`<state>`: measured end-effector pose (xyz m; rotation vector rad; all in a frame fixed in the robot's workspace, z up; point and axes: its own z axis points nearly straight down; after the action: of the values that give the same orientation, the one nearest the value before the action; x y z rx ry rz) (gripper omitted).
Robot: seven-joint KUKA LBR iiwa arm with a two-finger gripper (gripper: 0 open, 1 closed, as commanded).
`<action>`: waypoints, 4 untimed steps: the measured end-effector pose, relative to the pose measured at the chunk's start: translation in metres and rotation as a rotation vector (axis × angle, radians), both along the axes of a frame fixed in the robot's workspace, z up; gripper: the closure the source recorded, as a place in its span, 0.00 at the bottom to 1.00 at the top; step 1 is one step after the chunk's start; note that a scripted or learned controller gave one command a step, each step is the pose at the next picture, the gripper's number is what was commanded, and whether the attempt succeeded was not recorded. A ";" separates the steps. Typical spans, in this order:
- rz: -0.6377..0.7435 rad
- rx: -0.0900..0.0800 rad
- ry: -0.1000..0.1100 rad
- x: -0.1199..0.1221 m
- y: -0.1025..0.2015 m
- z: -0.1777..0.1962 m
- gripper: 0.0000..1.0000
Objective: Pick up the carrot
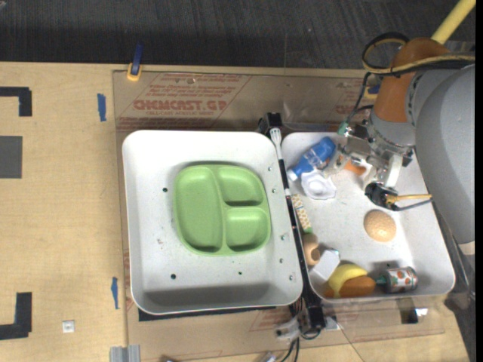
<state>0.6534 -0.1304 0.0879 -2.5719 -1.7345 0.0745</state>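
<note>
gripper (358, 159) is down in the far end of the right bin (441, 274), close to the back wall. can't tell if it's clenched or released, the wrist body covers that part. carrot (355, 167) is directly under it: only a small orange bit shows against the bin floor, the rest is hidden by the gripper. can't tell whether it's gripped or just touched

arm (445, 127) comes in from the right, grey, with the orange band (394, 96) above the wrist

just left of the carrot is a blue bottle (317, 154) lying tilted, with a crumpled white wrapper (321, 188) beside it on the near side. a tan ball (379, 225) sits mid-bin, apart from the gripper. at the near end a yellow fruit (343, 274) rests against an orange lump (361, 286), and a small can (400, 279) lies on its side just right of them. a white block (327, 262) and a brown piece (310, 247) sit near the left wall, and a speckled strip (302, 214) lies along that wall

left bin (143, 202) holds a green divided plate (204, 210), roughly centred. a black clip (272, 122) sits where the bins meet at the far end

surface: both bins sit on a brown cardboard sheet (189, 96) with red print, laid on a pale wood bench (60, 225). blue tape strip (102, 106) left of the sheet, black tape corner (21, 100) and grey square patch (7, 157) at the bench's left edge, blue and yellow clamp (136, 61) on the far edge. beyond that is dark carpet (226, 13), with a yellow pole (456, 15) slanting across the top right corner
</note>
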 end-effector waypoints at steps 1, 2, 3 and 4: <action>-0.286 0.011 0.034 0.002 -0.024 -0.001 0.00; -0.351 -0.002 -0.028 -0.005 -0.060 -0.001 0.00; -0.349 -0.004 -0.029 -0.004 -0.059 0.010 1.00; -0.268 -0.011 -0.059 -0.046 -0.015 0.060 1.00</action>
<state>0.6069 -0.1450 0.1482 -2.8139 -1.3912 -0.0004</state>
